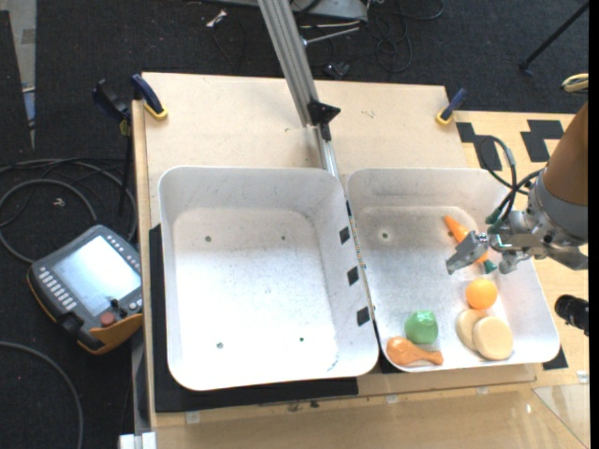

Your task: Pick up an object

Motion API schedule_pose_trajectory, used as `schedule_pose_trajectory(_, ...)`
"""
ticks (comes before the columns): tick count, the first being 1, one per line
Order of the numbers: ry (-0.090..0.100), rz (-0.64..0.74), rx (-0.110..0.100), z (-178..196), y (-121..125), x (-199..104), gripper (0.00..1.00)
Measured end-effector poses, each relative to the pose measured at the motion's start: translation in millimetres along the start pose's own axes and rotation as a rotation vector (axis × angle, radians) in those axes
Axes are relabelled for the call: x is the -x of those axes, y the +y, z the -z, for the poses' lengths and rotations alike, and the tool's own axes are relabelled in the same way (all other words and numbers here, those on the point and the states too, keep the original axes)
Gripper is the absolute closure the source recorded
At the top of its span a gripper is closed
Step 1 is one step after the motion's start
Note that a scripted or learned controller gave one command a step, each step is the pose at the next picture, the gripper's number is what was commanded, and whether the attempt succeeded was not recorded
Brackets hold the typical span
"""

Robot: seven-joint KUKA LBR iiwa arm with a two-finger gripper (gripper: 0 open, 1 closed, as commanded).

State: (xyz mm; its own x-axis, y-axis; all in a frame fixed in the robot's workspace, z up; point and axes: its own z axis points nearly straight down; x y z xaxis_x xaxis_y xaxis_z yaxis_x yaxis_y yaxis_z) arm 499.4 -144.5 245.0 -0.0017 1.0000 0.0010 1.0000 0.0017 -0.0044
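In the right bin point(402, 195) lie an orange carrot-like piece point(455, 224), an orange ball point(481, 294), a green ball point(422, 326), a tan gourd-shaped object point(413, 351) and two pale round pieces point(487, 334). My gripper point(480, 254) hovers over the right bin's right side, just below the carrot piece and above the orange ball. Its grey fingers point(463, 252) stand spread apart, open, with nothing between them.
The left bin point(187, 190) lies beside the right one, with a raised divider wall point(354, 251) between them. A slanted metal rod point(292, 54) reaches down to the bins' back edge. A teach pendant point(86, 288) sits off the bench at the left.
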Motion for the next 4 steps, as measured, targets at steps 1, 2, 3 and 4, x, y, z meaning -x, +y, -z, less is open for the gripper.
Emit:
schedule_pose_trajectory(1, -0.001, -0.002, 0.004, 2, 1, 0, 0.0)
schedule_pose_trajectory(2, 0.0, -0.002, 0.0, -47, 4, -9, 0.0)
schedule_pose_trajectory(3, 0.0, -0.004, -0.001, -98, 3, 0, 0.0)
schedule_pose_trajectory(4, -0.001, -0.003, 0.004, -151, 3, 0, 0.0)
